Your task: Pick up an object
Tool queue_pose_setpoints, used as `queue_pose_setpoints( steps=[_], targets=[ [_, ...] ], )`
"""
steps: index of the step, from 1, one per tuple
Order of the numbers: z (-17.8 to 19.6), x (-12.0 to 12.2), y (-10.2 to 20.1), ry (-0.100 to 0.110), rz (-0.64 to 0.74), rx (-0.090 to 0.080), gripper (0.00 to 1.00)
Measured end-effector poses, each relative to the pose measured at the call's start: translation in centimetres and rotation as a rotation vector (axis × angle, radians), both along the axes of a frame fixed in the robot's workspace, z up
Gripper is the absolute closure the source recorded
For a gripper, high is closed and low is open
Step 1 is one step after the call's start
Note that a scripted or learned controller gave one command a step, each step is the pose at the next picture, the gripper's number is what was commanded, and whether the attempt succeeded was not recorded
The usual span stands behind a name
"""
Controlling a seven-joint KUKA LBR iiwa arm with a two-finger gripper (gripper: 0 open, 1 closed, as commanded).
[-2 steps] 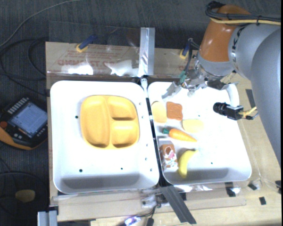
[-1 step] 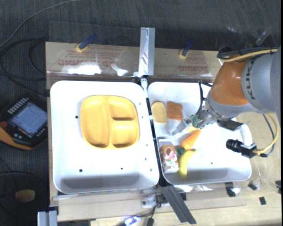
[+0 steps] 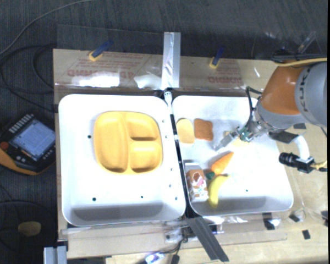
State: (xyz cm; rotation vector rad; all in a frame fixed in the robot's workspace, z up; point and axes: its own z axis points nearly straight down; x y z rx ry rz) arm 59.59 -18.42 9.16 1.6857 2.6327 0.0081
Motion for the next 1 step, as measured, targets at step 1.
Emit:
queue_pose_setpoints(
  steps=[1],
  targets=[
    [-0.21,-8.80,0.84,0.004,-0.129,0.001,0.00]
  ],
)
